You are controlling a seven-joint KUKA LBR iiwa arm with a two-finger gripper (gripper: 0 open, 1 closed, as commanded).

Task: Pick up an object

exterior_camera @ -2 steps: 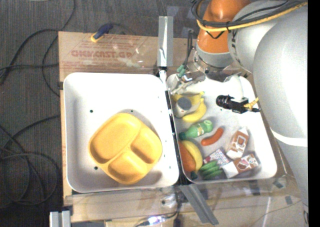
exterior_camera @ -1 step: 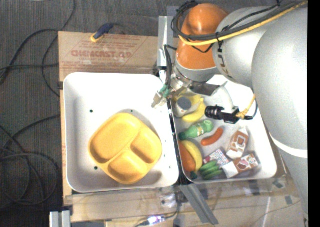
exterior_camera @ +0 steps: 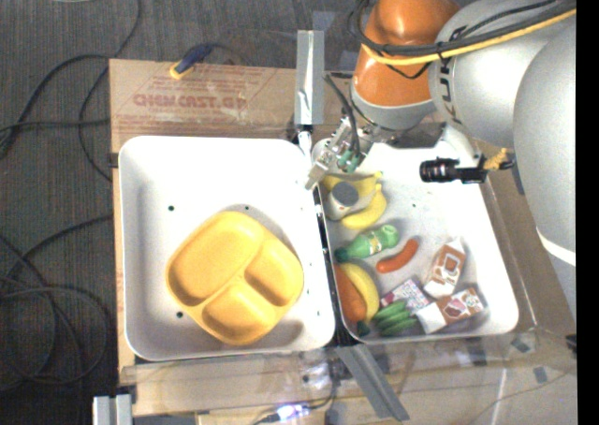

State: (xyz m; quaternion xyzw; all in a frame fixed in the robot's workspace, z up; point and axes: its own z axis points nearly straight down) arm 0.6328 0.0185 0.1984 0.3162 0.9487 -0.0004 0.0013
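While the left bin holds a yellow tray, toy foods (mostly fruit) fill the right bin.

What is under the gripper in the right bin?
Below the gripper lie a yellow banana and a grey round object resting on it. The arm covers the bin's far corner, so anything there is hidden.
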